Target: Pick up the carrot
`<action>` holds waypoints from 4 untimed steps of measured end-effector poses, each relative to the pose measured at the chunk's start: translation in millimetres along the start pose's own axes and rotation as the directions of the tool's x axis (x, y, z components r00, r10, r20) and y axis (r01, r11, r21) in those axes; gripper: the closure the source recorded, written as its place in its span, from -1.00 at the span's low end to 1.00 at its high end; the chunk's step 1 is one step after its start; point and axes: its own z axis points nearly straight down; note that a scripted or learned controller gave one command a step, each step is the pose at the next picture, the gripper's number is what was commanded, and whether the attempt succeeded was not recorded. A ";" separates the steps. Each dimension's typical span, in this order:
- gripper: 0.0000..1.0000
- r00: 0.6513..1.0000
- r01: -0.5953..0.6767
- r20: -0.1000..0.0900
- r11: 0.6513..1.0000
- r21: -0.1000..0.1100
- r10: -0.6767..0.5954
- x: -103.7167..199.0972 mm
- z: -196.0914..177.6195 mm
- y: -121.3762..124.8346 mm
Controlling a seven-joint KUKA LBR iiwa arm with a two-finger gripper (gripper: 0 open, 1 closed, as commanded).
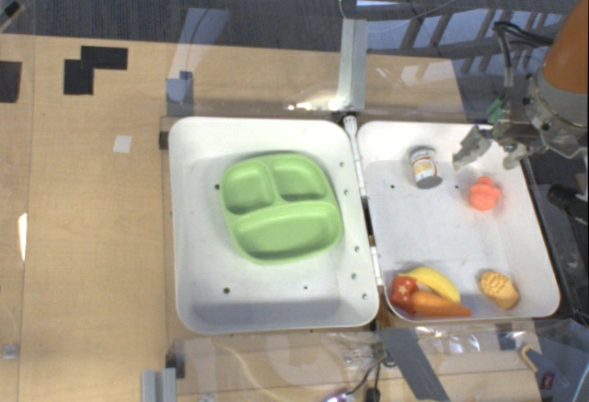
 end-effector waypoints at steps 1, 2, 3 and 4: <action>-1.00 1.000 0.008 0.000 1.000 -0.002 -0.008 15.1 4.6 8.2; -1.00 0.922 0.387 0.004 0.922 -0.004 -0.387 -36.1 -85.3 -57.8; -1.00 0.841 0.542 0.003 0.841 -0.004 -0.542 52.3 -107.8 22.2; -1.00 0.932 0.363 0.002 0.932 -0.005 -0.363 101.5 -175.4 -9.1</action>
